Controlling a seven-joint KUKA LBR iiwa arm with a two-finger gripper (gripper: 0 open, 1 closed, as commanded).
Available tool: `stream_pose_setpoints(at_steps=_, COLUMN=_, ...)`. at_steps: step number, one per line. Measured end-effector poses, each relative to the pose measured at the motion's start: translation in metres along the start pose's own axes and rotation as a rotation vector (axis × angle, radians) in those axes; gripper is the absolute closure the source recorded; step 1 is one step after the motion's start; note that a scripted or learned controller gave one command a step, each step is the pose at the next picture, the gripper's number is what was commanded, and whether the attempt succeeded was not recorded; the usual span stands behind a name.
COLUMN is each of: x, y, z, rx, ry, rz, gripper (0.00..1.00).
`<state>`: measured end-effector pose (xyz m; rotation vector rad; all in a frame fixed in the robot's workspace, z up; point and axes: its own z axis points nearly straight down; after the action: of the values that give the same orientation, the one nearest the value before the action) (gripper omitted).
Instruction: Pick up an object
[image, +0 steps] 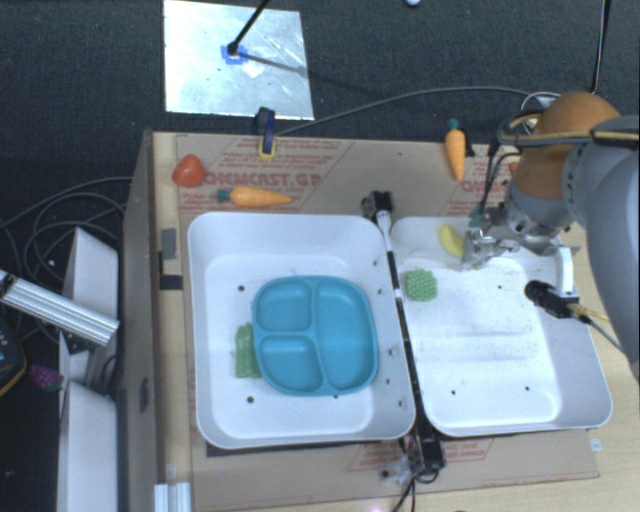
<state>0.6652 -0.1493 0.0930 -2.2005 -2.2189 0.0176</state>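
Cardboard-topped bench, right bin (520, 400): gripper (478, 248) down beside yellow banana toy (450, 240), finger state impossible to tell; nothing lifted yet, grasp pending.

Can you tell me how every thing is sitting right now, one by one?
Blue plate: flat in the left bin.
Green piece: beside the plate's left edge.
Green ball: in the right bin, near the divider.
Yellow piece: in the right bin's far corner, by the gripper.
Two carrots and a tomato: lying on the cardboard.
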Motion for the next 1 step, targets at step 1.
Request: stream_pose_setpoints(at_steps=1, x=0.0644, y=-0.0093, z=-0.0048, rx=-0.021, ry=-0.002, rz=0.002, gripper=1.0)
